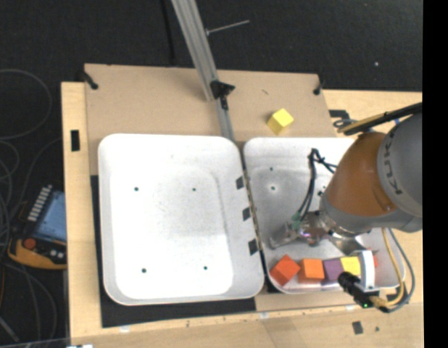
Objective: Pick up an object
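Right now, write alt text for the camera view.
A grey and orange robot arm reaches into the right white bin, its gripper low above a row of orange, purple and yellow blocks. The left bin sits alongside; a yellow cube lies on the bench.

Even overhead light, slightly soft focus

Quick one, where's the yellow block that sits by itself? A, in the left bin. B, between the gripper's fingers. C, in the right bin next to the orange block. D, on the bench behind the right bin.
D: the lone yellow block lies on the bare brown bench, beyond the far rim of the right bin, apart from the blocks inside it.
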`<state>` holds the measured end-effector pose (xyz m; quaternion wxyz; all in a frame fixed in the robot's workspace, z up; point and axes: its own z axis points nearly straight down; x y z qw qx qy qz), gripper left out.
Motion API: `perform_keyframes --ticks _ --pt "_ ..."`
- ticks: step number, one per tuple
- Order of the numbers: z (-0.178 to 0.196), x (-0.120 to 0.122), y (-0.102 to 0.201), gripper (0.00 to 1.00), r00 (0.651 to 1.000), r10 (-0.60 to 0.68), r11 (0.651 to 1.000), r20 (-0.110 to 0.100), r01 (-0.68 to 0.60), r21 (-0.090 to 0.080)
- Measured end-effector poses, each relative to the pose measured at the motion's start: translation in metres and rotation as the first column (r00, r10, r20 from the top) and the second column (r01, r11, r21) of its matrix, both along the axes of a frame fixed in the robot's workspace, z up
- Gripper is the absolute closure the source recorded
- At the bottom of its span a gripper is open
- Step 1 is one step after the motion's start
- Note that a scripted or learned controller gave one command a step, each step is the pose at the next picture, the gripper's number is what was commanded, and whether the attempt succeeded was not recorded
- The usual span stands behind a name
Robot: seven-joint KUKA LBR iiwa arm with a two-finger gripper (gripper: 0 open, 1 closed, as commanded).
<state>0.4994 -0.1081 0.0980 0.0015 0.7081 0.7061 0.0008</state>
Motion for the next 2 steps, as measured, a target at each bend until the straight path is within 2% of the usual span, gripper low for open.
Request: perform_keyframes --ticks 1,2 --pt "0.000 0.035 -0.023 0.00 1.000 -0.001 1.000 0.002 0.001 -0.001" --pt "0.000 0.085 -0.091 0.00 1.000 -0.002 1.000 0.004 0.002 -0.005"
